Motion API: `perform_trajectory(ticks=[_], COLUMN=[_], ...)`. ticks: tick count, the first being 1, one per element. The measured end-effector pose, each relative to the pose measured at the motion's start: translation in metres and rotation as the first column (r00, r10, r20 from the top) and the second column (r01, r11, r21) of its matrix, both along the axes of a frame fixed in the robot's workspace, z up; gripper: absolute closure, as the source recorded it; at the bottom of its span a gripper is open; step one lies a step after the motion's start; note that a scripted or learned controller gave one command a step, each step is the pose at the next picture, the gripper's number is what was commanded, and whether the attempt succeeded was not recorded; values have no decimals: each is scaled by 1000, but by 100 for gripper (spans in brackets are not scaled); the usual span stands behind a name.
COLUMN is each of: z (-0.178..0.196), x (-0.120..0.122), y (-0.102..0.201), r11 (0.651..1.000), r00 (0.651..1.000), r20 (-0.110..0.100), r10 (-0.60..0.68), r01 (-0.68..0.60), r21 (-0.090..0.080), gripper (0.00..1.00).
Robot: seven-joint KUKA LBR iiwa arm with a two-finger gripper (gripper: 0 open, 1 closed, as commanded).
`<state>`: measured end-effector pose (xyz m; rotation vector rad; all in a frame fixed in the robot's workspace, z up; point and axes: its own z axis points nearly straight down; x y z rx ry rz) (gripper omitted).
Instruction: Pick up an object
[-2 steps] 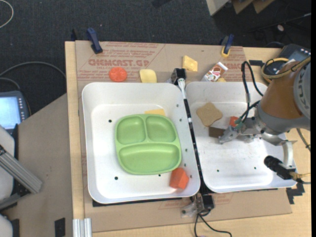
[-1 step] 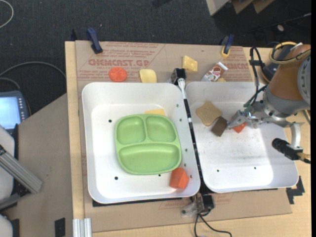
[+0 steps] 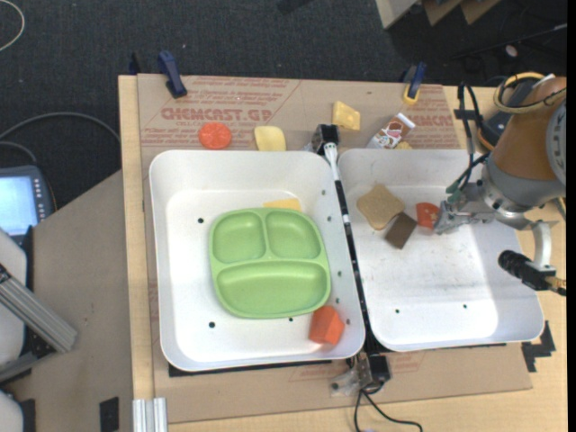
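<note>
While gripper (image 3: 447, 216) sits low in right bin (image 3: 450, 318), small red object (image 3: 427, 213) lies just beside fingers, toward view's left. Brown block (image 3: 400, 230) farther left, long axis diagonal. Finger state: cannot tell. Nothing visibly held.

Pincer (image 3: 447, 216) sits beside a small red piece (image 3: 427, 213) in right bin (image 3: 450, 313).

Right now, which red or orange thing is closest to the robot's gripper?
The small red piece in the right bin, right beside the gripper. The orange block sits in the left bin.
</note>
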<state>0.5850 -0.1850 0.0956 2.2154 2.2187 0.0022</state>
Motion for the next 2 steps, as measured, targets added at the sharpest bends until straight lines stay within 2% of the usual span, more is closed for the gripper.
perform_trajectory(ticks=[1, 2], z=[-1, -9], x=[0, 52], y=[0, 87], r11=[1000, 1000], r00=[1000, 1000], r20=[-1, 2], r10=[0, 6], r01=[0, -6], r21=[0, 1], gripper=[0, 0])
